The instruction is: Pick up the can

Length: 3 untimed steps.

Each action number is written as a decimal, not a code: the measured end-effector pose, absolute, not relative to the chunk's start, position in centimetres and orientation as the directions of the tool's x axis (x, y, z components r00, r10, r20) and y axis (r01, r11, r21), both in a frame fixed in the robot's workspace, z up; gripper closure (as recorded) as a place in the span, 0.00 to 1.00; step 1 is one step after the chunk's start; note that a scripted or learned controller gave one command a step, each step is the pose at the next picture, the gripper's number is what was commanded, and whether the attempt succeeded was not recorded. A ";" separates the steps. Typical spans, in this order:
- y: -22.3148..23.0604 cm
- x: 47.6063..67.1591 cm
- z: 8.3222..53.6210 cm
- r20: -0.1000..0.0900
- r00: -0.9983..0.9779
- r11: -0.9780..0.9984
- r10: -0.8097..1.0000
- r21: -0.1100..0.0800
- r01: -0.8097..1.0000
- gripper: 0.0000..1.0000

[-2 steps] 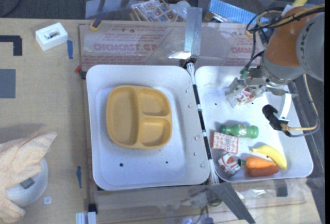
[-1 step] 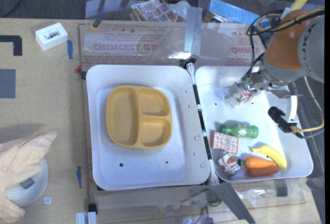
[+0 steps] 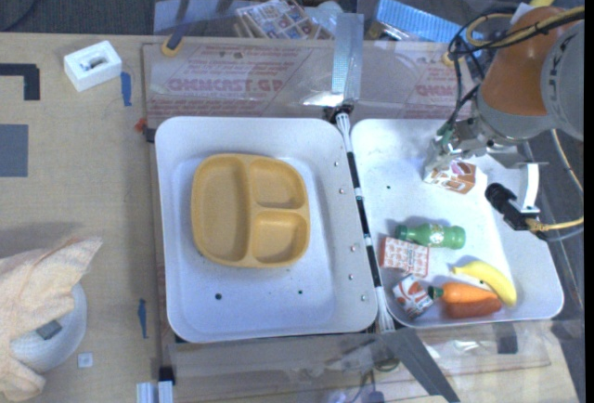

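Observation:
The can [image 3: 414,295], small with a red and white label, lies on its side at the front of the right bin [image 3: 371,150], touching the carrot [image 3: 471,300]. My gripper [image 3: 451,149] hangs over the back of the same bin, right above a small white and orange carton [image 3: 454,175]. The gripper is well behind the can, with a green bottle [image 3: 432,235] lying between them. The view does not show whether the gripper touches the carton.
A red and white packet [image 3: 405,256] lies beside the bottle, and a banana [image 3: 489,279] rests behind the carrot. The left bin [image 3: 176,206] holds a yellow divided plate [image 3: 249,209]. A cloth [image 3: 42,285] lies at the bench's left.

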<state>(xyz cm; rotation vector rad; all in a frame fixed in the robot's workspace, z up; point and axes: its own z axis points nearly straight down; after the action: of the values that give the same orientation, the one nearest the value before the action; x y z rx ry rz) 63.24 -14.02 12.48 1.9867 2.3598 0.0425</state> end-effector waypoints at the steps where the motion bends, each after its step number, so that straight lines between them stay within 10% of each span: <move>1: -14.0 63.2 12.4 -0.025 -0.171 0.172 0.985 0.055 0.984 0.00; 3: -12.5 62.2 10.8 -0.040 -0.516 0.517 0.856 0.036 0.855 0.00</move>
<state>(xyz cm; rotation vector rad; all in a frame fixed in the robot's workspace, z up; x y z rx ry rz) 62.23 -12.48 10.84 1.5179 2.6903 0.0186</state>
